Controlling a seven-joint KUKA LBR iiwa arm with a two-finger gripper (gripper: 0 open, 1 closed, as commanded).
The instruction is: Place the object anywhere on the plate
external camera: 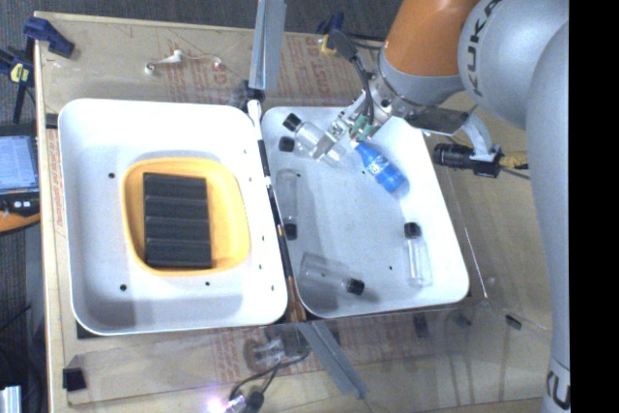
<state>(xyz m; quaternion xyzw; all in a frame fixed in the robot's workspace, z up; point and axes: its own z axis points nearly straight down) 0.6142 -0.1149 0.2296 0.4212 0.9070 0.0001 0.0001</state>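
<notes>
The plate [232, 208] is yellow with rounded corners and carries a dark ribbed insert [177, 219] at its centre. It lies flat in the left bin [87, 140], a little toward that bin's inner side.

The right bin [450, 247] holds several small clear bottles. One clear bottle with a blue label [384, 171] lies on its side near the upper middle of the bin, tilted, with its upper end just beside the gripper. A second clear bottle with a black cap [302, 134] lies near the bin's upper left corner, its body reaching toward the gripper. A third clear bottle [417, 256] with a black cap stands out near the right wall, lying lengthwise. A fourth [324, 273] lies near the lower edge of the bin, its black cap pointing right.

The gripper [340, 138] is low over the upper part of the right bin, between the blue-label bottle and the upper left bottle. The fingers [334, 148] appear slightly parted, but the view is too coarse to confirm the gap. The fingers seem to touch or overlap the body of the upper left bottle; whether that bottle sits between them cannot be told.

The arm [503, 24] enters from the right, its orange band [435, 14] directly above the wrist. Both bins rest on the table [145, 63].
</notes>
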